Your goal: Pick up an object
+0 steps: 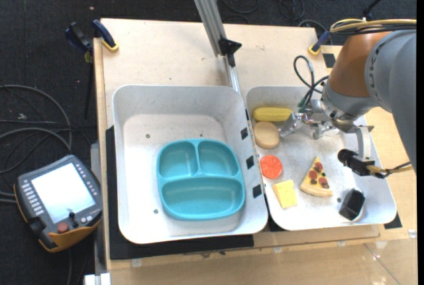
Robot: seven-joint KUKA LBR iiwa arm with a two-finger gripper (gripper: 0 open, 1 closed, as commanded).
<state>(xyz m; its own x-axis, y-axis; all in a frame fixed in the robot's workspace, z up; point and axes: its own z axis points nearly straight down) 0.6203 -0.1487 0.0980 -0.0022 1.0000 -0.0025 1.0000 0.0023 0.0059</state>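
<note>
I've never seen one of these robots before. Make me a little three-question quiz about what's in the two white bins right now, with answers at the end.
1. True or false: the teal divided tray lies in the same bin as the toy foods.
2. Which toy lies nearest the gripper: A) pizza slice, B) yellow corn cob, C) cheese wedge?
3. Fill in: the red tomato slice lies just below the tan ____.

Key: 1. False; the tray is in the left bin, the foods are in the right bin. 2. B. 3. Bread roll.
</note>
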